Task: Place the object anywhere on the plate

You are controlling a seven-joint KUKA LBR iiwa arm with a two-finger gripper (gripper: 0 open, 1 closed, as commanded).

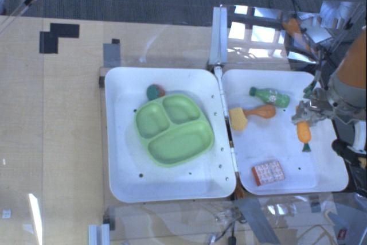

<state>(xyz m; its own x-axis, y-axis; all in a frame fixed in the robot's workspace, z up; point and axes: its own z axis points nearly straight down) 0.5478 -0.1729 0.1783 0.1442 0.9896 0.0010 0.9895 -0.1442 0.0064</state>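
Four toys around end effector (305, 117), grip unclear, beside carrot (304, 133); plate (174, 128) unobstructed.

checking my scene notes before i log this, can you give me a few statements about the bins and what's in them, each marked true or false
1. The green plate lies in the left bin. True.
2. The green bottle lies on the plate. False: it lies in the right bin, near its far side.
3. The gripper is over the right bin, just above the carrot. True.
4. The red patterned block sits in the left bin. False: it sits near the front of the right bin.
5. A small red and green object lies beside the plate's far edge. True.
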